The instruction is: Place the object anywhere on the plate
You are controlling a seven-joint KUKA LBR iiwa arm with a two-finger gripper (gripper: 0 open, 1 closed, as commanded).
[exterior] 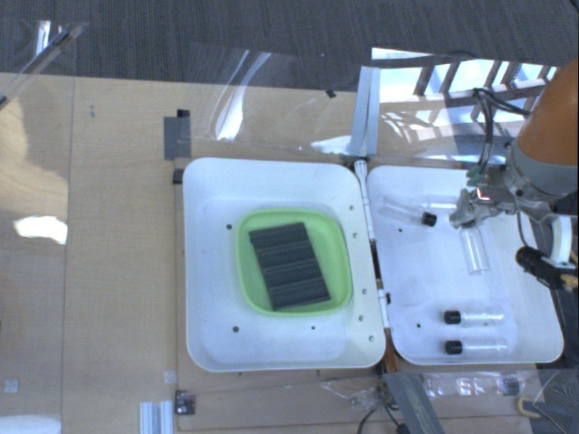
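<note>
The gripper [471, 213] hung over the right bin [543, 346], grasping a clear tube [475, 250] that pointed down from its fingers, well apart from the green plate [339, 260] in the left bin [208, 333].

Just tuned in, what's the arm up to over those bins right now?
The gripper hangs over the right bin, above a clear tube. Three more capped tubes lie in that bin. In the left bin, the green plate carries only a dark ridged block; no tube is on it yet.
</note>
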